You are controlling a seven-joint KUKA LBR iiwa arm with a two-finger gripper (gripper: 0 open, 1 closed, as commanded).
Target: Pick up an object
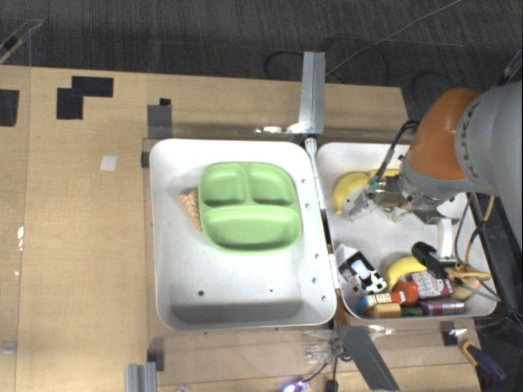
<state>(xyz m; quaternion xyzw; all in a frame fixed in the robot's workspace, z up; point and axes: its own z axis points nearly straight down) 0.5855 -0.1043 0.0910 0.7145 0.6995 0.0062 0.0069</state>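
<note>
The gripper (359, 205) sits low in the right bin (384, 243), its tip touching or just beside a yellow banana-shaped toy (350, 188) near the bin's back-left corner, probably lined up to grasp it (whether the fingers are open or closed I cannot tell). The other small items (409, 288) lie heaped along the front edge, so this toy looks like the easier target; the left bin (237, 300) carries a green divided tray (248, 205).

A: What colour is the tray (248, 207)?
B: Light green, in the white left bin (172, 251). A tan speckled thing (190, 210) pokes out at the tray's left edge.
A: And right of the tray?
B: A white bin (359, 243) with a yellow banana (350, 189), a second yellow fruit (404, 269), a black-and-white piece (359, 269) and red and dark packets (425, 288).
A: The arm (466, 149)?
B: Grey, with an orange band (437, 141).
</note>
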